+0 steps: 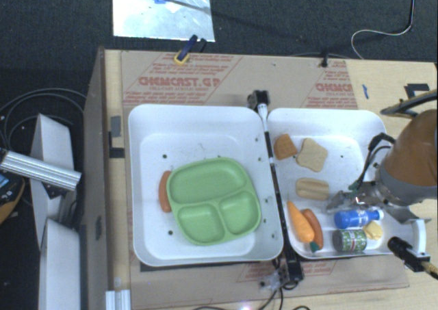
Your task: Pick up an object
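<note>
Bins sit side by side on the bench: the left bin (147, 165) bears a green divided plate (212, 199) with a sausage (164, 191) just beside its left edge. The right bin (342, 122) holds a bread slice (313, 155), a brown bun (285, 146), a tan roll (313, 187), a carrot (299, 220) touching a second sausage (313, 226), a blue bottle (356, 218) and a green can (350, 240). The gripper (349, 197) hangs just above the bottle, perhaps touching it; whether it is released or clenched cannot be told.
</note>
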Action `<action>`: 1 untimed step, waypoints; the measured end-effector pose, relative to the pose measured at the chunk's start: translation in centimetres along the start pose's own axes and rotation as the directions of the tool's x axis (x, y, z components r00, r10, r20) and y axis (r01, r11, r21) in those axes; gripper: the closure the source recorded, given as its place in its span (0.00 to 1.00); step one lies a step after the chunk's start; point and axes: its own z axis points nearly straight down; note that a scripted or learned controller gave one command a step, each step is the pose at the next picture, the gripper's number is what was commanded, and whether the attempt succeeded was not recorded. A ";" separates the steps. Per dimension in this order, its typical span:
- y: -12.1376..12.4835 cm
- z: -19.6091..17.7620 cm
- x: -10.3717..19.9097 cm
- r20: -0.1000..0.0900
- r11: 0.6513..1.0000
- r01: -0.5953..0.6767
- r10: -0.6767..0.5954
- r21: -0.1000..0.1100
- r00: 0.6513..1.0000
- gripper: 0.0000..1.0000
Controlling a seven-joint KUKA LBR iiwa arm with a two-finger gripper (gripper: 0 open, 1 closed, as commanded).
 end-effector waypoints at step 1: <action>4.4 0.0 6.0 -0.001 1.000 0.003 -0.003 0.000 1.000 0.00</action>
